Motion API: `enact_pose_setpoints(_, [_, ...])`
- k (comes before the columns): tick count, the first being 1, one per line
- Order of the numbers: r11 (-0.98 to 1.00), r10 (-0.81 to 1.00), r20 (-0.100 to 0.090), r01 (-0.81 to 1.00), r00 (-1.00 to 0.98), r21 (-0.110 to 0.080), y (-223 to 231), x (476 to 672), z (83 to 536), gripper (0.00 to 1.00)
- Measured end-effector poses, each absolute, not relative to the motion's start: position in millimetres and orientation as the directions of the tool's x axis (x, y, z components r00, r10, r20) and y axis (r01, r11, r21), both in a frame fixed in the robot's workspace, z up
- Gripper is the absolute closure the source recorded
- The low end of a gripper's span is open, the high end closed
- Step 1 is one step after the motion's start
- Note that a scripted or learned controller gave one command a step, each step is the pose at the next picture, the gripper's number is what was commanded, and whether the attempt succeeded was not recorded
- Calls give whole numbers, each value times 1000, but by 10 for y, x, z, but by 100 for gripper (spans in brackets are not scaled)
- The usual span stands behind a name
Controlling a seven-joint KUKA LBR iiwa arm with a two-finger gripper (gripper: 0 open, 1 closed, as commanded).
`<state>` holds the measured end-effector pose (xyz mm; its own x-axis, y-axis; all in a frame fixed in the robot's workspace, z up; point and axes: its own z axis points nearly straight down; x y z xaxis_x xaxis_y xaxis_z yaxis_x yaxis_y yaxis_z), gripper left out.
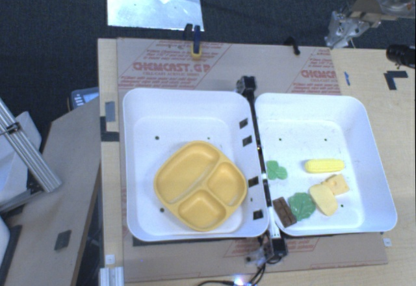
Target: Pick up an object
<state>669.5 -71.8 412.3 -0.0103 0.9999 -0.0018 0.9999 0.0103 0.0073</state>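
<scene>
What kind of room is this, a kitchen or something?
Probably a robot lab or test bench, not a kitchen. Two white bins sit on a workbench with a robot gripper hanging above. The corn and the yellow divided plate look like plastic toys for practice.

— Where does the camera sit?
— High up over the bench [325,64]. It looks down at a slant.
— What does it see?
— Both white bins, side by side. The left bin [140,148] and the right bin [364,142] fit whole in the picture, so it is not very close.
— And the arm?
— Its gripper [348,21] pokes in at the top right corner.
</scene>
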Motion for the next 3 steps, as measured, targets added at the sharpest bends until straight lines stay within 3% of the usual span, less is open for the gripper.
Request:
enact_pose_setpoints(1, [8,1000,1,1000,-8,-6,-505,6680,3254,100])
enact_pose_setpoints(2, [7,1000,-1,1000,-7,10,-522,6693,4022,100])
enact_pose_setpoints(3, [7,1000,1,1000,-7,-6,-256,6678,3013,100])
